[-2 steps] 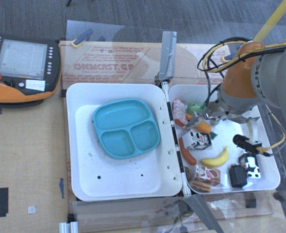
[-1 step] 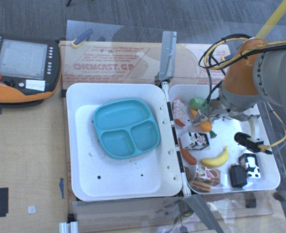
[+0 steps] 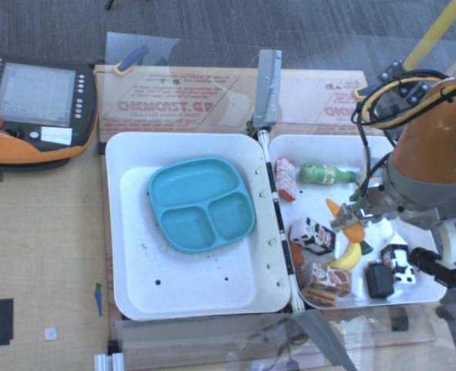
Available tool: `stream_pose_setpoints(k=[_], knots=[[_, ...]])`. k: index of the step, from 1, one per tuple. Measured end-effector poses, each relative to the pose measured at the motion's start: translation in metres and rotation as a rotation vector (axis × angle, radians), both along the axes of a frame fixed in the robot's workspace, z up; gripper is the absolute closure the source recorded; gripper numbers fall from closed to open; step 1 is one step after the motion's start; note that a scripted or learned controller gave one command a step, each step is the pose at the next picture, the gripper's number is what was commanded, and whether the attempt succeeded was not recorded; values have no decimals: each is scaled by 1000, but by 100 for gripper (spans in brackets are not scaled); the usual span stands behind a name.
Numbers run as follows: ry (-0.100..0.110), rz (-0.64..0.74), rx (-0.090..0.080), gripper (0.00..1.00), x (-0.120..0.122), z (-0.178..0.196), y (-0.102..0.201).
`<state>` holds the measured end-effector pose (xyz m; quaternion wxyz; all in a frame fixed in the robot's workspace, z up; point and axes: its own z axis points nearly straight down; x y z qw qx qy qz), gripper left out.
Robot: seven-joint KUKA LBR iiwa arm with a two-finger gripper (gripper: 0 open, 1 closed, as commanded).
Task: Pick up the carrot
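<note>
The carrot (image 3: 355, 233) is orange with a green top and lies at a slant in the right bin (image 3: 321, 147). Its pointed tip (image 3: 332, 205) sticks out up-left of my gripper (image 3: 357, 216). The gripper is directly over the carrot's middle and hides that part, at or just above the bin floor. The grey arm with its orange band (image 3: 437, 141) reaches in from the right.
Around the carrot lie a green bottle (image 3: 325, 175), a red-and-white packet (image 3: 285, 178), a cow-print carton (image 3: 314, 236), a banana (image 3: 347, 258), a brown snack pack (image 3: 328, 282), a black block (image 3: 379, 280) and a cow toy (image 3: 399, 262). The left bin holds a teal divided plate (image 3: 202, 204).
</note>
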<state>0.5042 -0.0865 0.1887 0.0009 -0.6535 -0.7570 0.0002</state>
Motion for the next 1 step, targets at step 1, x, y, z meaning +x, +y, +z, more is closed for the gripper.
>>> stream_pose_setpoints(k=[1], knots=[[-1,-344,-2,100,-25,48,7]])
